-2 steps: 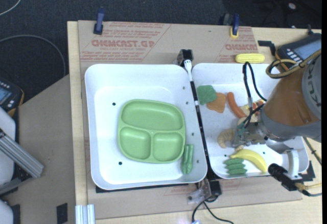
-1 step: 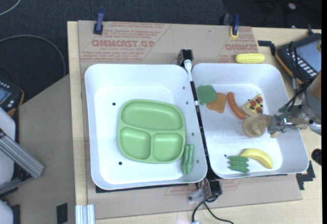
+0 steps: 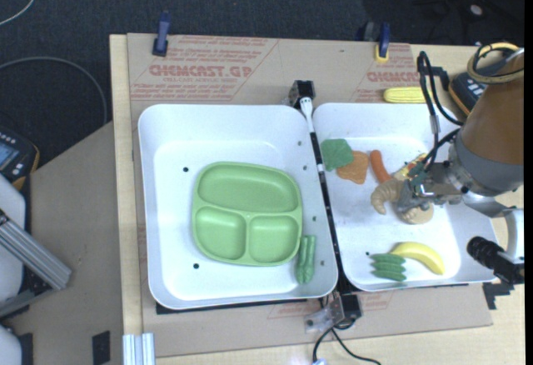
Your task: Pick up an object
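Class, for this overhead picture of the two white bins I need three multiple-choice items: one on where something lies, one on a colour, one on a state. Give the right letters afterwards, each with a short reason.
1. Where does the green divided plate lie?
A. In the left bin
B. In the right bin
C. On the cardboard behind the bins

2. What colour is the banana in the right bin?
A. Red
B. Yellow
C. Blue

3. How is the tool placed?
A. Raised high over the left bin
B. Parked outside both bins
C. Low inside the right bin, among the toy foods

Answers:
1 A, the plate fills the middle of the left bin.
2 B, it is a yellow curve beside a green pod near the front wall.
3 C, the arm reaches in from the right and its tip sits by the tan piece.
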### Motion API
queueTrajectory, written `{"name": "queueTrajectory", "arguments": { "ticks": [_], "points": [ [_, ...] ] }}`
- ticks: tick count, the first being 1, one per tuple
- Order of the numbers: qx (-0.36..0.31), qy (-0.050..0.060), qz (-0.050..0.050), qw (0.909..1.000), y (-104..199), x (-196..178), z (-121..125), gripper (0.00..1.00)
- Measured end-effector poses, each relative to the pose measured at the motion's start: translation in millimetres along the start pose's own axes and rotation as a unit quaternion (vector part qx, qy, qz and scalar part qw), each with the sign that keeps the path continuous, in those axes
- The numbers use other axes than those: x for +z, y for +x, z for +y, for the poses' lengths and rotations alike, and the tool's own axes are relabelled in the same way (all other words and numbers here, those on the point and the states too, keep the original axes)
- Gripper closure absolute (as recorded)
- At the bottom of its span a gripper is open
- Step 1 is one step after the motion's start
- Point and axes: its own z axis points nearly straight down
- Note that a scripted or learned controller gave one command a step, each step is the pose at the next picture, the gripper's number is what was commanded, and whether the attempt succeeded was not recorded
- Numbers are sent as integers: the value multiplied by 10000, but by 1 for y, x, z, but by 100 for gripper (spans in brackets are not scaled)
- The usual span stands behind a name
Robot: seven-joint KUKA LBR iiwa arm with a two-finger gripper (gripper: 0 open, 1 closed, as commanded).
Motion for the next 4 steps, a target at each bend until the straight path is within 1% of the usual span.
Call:
{"name": "queueTrajectory", "arguments": {
  "ticks": [1,2,3,4],
  "points": [
    [-4,-31,-4,10000,65,-78,29,100],
    [-10,50,13,10000,160,-55,4,100],
    [53,-70,-6,10000,122,-197,8,100],
    [30,77,-11,10000,160,-98,2,100]
  ]
}}
